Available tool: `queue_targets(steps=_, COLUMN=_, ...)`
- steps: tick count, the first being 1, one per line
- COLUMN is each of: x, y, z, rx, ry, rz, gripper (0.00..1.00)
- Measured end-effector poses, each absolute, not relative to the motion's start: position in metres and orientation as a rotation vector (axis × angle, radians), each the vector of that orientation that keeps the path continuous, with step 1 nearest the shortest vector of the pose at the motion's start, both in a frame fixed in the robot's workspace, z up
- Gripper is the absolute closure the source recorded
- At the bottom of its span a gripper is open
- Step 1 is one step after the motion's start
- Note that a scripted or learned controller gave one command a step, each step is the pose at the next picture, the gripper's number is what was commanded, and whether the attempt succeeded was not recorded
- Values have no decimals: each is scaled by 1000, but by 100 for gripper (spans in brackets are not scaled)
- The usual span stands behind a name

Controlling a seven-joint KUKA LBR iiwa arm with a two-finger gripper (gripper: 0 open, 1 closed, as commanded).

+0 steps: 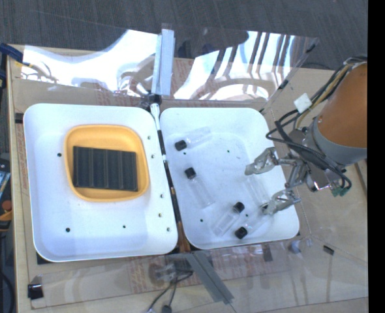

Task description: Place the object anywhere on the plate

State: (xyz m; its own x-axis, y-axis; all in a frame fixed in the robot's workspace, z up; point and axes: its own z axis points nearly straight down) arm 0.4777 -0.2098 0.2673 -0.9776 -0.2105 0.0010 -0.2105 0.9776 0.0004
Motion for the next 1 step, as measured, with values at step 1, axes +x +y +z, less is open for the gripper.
queue_targets(steps=1, x=488, y=-210, z=357, rx=539, ry=-3099, rz=5, gripper=0)
